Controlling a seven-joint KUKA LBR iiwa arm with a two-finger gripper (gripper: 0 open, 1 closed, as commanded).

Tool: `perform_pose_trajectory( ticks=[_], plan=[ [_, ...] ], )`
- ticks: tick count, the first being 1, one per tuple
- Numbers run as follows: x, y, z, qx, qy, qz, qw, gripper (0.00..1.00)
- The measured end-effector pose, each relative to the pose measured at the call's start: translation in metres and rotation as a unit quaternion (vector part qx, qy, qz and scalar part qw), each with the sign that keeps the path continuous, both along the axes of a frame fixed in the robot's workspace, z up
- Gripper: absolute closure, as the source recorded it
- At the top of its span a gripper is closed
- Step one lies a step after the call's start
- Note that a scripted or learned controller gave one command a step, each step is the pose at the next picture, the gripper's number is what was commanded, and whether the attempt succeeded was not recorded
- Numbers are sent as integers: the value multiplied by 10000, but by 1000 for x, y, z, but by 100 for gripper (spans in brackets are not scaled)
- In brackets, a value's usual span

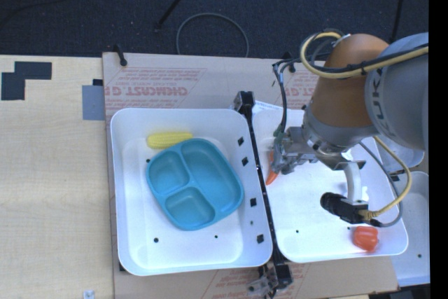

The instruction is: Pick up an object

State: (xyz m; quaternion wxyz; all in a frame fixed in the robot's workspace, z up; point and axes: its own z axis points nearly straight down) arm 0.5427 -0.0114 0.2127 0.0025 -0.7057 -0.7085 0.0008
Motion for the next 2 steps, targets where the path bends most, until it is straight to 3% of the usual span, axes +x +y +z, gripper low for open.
perform_pose_trajectory(
  ticks=[2],
  plan=[
    [-17, 113, 7, -2, 3, 4, 10000, 100]
  ],
)
